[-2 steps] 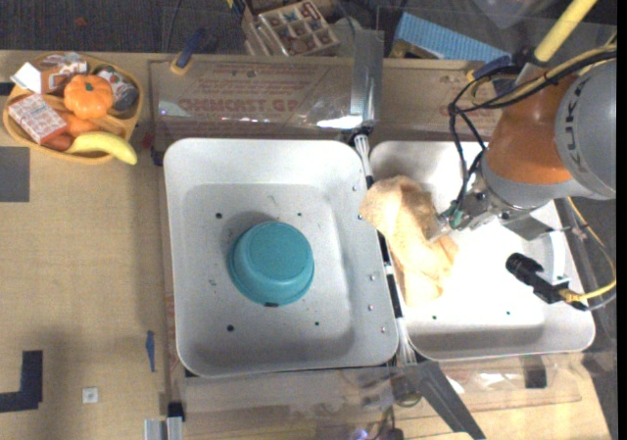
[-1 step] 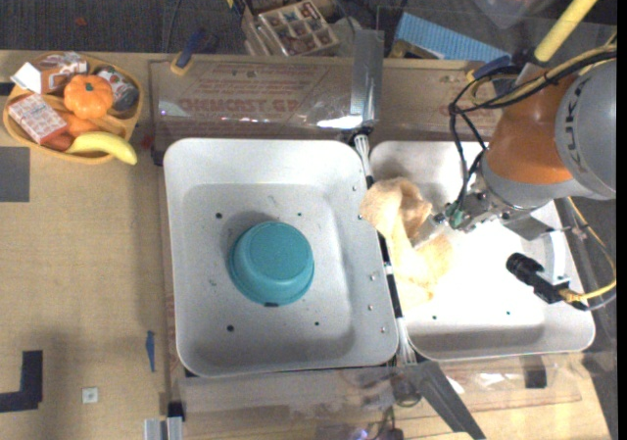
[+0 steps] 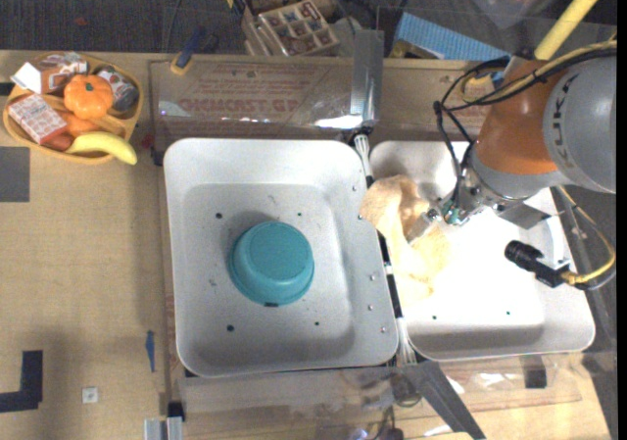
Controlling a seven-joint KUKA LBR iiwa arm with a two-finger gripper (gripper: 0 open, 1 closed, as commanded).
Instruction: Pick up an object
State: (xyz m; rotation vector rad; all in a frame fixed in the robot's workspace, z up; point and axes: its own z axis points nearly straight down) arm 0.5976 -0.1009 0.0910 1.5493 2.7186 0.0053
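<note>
Two shallow white bins side by side on wooden bench. Left bin (image 3: 196, 183): teal bowl (image 3: 273, 262) upside down, near centre, well apart from arm. Right bin (image 3: 509, 325): pale yellowish crumpled cloth (image 3: 400, 218) against left wall, draped partly over rim between bins, lower part spread on bin floor. Grey KUKA arm (image 3: 578, 124) with orange band (image 3: 519, 129) reaching in from right, wrist over upper part of right bin. Gripper (image 3: 439, 217) down at cloth's right edge, touching or just beside it; blurred, possibly pinching a fold, but finger spacing impossible to tell. Black cylindrical part (image 3: 524, 257) with yellow cable over right side of right bin. Top left on bench: yellow dish (image 3: 34, 129) with toy pumpkin (image 3: 88, 95), banana (image 3: 103, 145), small boxes. Clutter and cardboard above bins.
</note>
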